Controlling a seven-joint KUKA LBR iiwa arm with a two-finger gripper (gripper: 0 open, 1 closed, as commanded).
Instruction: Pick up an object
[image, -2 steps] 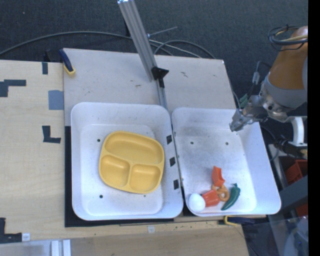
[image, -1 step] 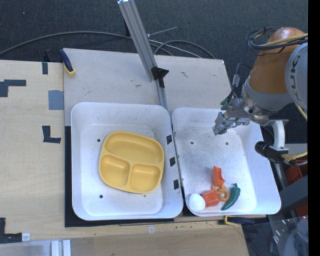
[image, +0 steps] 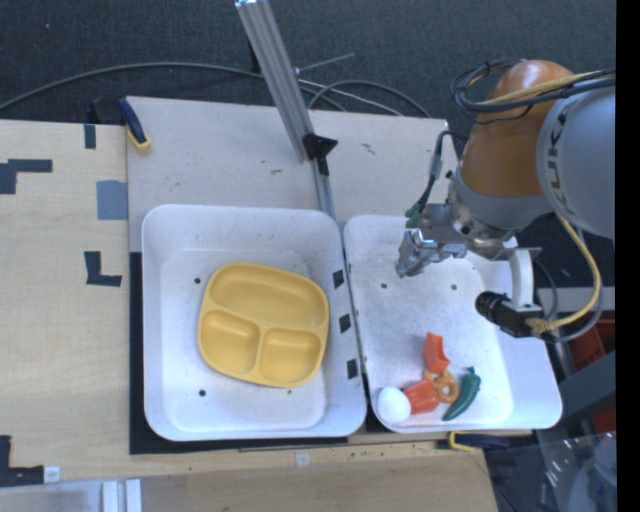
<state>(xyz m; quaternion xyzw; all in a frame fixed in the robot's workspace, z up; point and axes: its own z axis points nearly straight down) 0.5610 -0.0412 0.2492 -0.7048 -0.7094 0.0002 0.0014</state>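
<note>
Claw (image: 412, 262) over right bin (image: 380, 300), grip state unclear; below, orange toy pieces (image: 432, 370), white egg (image: 393, 404), green pepper (image: 465, 392) heaped together.

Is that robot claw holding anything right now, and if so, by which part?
Nothing is held. The two-finger gripper hangs over bare floor at the far end of the right white bin, apart from the small orange, green and white toy pieces at its near end.

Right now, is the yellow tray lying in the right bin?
No, the yellow tray lies in the left bin, while the right bin holds small objects near its front edge.
</note>
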